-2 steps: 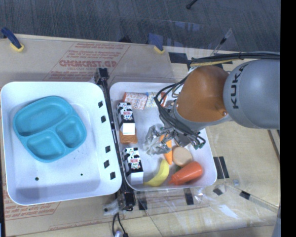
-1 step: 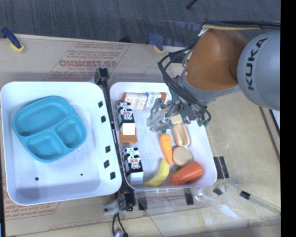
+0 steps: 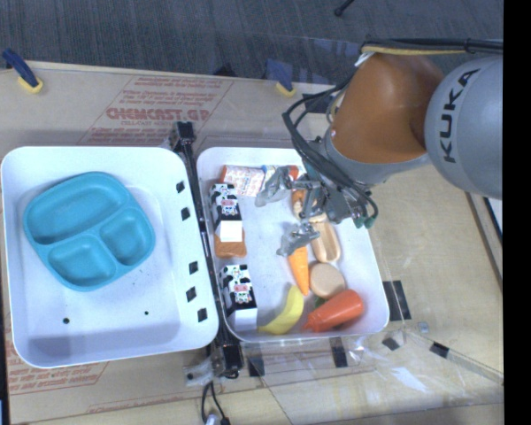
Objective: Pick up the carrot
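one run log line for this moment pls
stage: reaching | pincer: over right white bin, just above small orange carrot | carrot: lying in bin beside yellow banana, not lifted

One fixed camera above the bench (image 3: 425, 237), angled down — both white bins (image 3: 35, 326) in frame, arm (image 3: 460, 131) entering from right

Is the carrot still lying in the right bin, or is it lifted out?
In the bin. The carrot lies on the right bin's floor, next to the banana.

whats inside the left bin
The left bin holds a blue divided tray with three compartments and nothing showing in them. What lies beneath the tray is covered, so that cannot be told.
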`<act>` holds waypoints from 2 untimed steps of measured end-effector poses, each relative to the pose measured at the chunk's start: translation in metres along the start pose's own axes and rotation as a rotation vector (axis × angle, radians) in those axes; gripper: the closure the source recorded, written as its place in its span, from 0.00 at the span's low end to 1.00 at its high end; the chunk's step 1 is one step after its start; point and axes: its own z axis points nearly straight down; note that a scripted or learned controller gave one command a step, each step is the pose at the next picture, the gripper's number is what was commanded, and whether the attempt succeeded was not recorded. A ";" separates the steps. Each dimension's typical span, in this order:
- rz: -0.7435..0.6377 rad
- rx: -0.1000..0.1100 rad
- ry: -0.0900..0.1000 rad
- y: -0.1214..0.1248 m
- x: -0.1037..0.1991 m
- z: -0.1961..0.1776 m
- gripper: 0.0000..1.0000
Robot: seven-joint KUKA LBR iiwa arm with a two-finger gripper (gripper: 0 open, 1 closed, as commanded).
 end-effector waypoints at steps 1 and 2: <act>0.118 -0.001 0.003 -0.007 0.008 0.124 0.00; 0.110 -0.001 0.000 -0.006 0.006 0.113 1.00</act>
